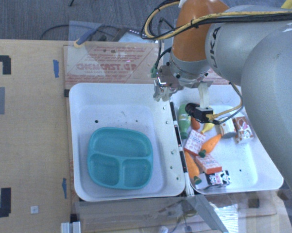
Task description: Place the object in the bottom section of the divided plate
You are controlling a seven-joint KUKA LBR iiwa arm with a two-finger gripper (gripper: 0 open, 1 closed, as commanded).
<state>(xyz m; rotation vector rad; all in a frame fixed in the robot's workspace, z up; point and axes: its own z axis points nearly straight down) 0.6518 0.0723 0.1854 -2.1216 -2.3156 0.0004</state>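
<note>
The arm [243,42] enters from the right of the frame and ends over the upper middle. Its pincer [161,89] stands above the upper end of the rims where the two bins meet. Whether the pincer is open or closed cannot be told, and nothing is seen held in it.

The left bin [111,89] carries the teal divided plate [120,158], lying flat in its lower half. The plate has one wide section on its upper side and two smaller sections along its lower side.

The candidate objects lie in the right bin [267,169], crowded against its left wall:
- a green bottle [184,123], nearest the pincer;
- a red and white packet [195,141], just below the bottle;
- a carrot [211,143], touching the packet;
- a second carrot [191,164], along the wall;
- a black and white carton [217,178], lowest in the bin;
- a brown and white carton [243,129], further right.

Both bins rest on the pale wooden surface [29,140].
</note>
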